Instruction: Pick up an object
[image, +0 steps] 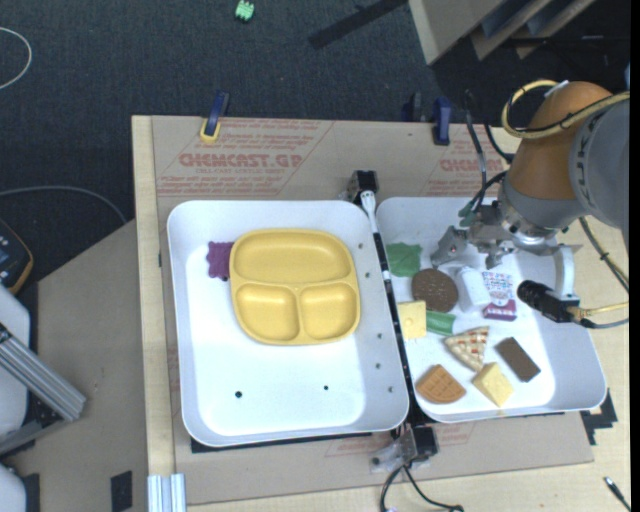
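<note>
My gripper (474, 248) hangs low over the back of the right bin (578, 372), just above a white packet with red print (497, 294) and beside a round brown cookie (435, 289). I see nothing held in it. A green piece (403, 258) lies to its left. Nearer the front lie a yellow cube (411, 320), a small green bit (439, 323), a pizza slice (469, 347), a brown bar (518, 359), a pale cheese wedge (492, 383) and a brown toast-like piece (440, 384).
The left bin (280, 405) holds a yellow divided plate (295, 283) with a purple thing (218, 259) at its left edge. A ridge with black clips (365, 185) separates the two bins. The arm's orange band (555, 135) rises at the right.
</note>
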